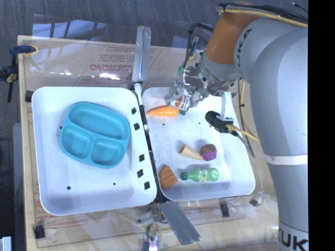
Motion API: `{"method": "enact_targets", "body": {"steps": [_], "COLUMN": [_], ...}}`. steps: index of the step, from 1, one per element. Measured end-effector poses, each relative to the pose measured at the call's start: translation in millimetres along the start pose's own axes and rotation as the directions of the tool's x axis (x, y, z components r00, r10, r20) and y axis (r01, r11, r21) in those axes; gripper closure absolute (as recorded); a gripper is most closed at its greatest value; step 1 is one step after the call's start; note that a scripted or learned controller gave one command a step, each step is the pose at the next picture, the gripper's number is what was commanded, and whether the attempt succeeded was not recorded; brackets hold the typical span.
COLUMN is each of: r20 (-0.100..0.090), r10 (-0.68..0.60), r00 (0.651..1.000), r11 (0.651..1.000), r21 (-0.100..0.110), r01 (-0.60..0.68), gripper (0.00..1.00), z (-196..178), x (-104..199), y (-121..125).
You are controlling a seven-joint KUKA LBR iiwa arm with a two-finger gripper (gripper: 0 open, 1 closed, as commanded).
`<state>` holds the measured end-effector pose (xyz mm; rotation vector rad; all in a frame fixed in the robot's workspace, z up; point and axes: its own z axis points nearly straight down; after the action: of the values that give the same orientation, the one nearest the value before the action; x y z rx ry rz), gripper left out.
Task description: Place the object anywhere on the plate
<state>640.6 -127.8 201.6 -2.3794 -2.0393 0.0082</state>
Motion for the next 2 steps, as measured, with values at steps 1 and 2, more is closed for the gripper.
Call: {"method": "enact_targets", "body": {"steps": [1,2], "r20": [0.001,0.003], "r10": [0.006,-0.206], "r00": [1.0,0.978], "r11": [1.0,0.978], "r21": [-0.003,-0.003], "r01": [-0.006,0.206], "gripper": [1.0,1.0], "z": [11,12], "x": [86,145], "y": [-8,-54]}}
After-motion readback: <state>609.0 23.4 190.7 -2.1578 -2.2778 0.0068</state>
